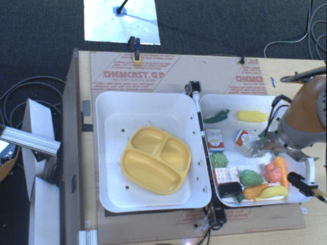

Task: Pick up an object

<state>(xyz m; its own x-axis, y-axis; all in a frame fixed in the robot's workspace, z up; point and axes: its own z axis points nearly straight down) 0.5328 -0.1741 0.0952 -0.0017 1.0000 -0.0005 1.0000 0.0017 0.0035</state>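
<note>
The right bin [276, 102] holds several toy foods. A green pepper [216, 117] and a yellow corn cob [252, 117] lie at its far side. A red-and-white carton [243, 138] lies tilted in the middle, and my gripper [259, 145] is low over the bin right beside its right edge, partly covering it. Near the left wall are a small printed box [214, 139], a broccoli piece [219, 160] and a red-and-white pack [226, 175]. At the front lie a black block [230, 189], a green leafy piece [250, 177], a carrot [255, 191], a banana [275, 192] and pink-orange fruit [274, 170].
The left bin [110, 137] holds a yellow divided tray [156, 160]. A ridge with a black clamp [194, 88] parts the two bins. My arm [306, 111] covers the right bin's right side. Brown cardboard [168, 70] lies behind the bins.
</note>
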